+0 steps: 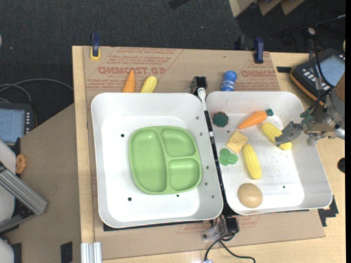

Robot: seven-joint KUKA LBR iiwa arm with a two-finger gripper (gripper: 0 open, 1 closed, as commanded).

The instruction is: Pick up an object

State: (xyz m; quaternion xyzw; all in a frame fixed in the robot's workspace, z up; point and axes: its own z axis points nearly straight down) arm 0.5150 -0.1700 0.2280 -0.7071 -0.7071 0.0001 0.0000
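Note:
The right bin (312, 185) holds several toy foods: an orange carrot (253, 119), a short yellow corn cob (270, 130), a longer corn cob (252, 161), a cheese wedge (237, 142), a green leafy piece (228, 158), a dark green piece (220, 119) and a tan round potato (249, 195). My gripper (296, 125) hangs over the bin's right side, just right of the short corn cob. It is open, and one dark finger (289, 131) sits beside a small yellow piece (284, 145). Nothing lies between the fingers.
The left bin (109, 119) carries a green divided plate (164, 159). Behind the bins on the board lie a carrot (129, 82), a corn cob (148, 84), a black clip (198, 84) and a blue bottle (228, 81). Clamps and cables stand along the bench edges.

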